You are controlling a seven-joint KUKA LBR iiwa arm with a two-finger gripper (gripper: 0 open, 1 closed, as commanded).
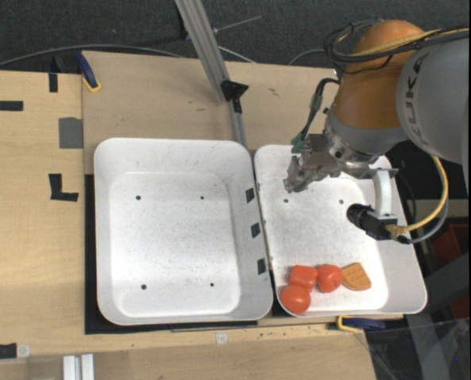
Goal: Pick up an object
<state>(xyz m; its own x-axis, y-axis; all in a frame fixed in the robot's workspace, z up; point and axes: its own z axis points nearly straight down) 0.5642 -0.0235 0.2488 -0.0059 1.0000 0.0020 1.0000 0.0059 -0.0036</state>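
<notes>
Gripper (297,179) sits over the far part of the right bin (401,291), close to the divider between the two bins. Can't tell from this angle how wide it is set. Nothing visible in its grasp.

Pickable items are all toward the camera from the gripper, well apart from it, bunched along the near wall of the same bin:
- three red pieces (308,285), touching each other, one right in the near-left corner
- an orange cracker-like piece (357,276) just beside them, on the side away from the left bin

Left bin (108,212) is on the far side of the divider from the gripper; no items seen in it.

Risks as I read it:
- A straight descent from here lands on bare bin floor. The arm needs a good traverse toward the near wall first, otherwise it's a dry close.
- Red pieces are packed together. Fingers may straddle two, or push one and scatter the rest; a squeeze on rounded shapes could pop one out.
- The corner piece is hard against the walls, so a finger may strike the rim before it seats.
- The orange piece looks flat and low, so it's likely to slip out.
- A black cable fitting (367,218) hangs off the wrist over the bin and could snag the far-side wall on a low move.
</notes>
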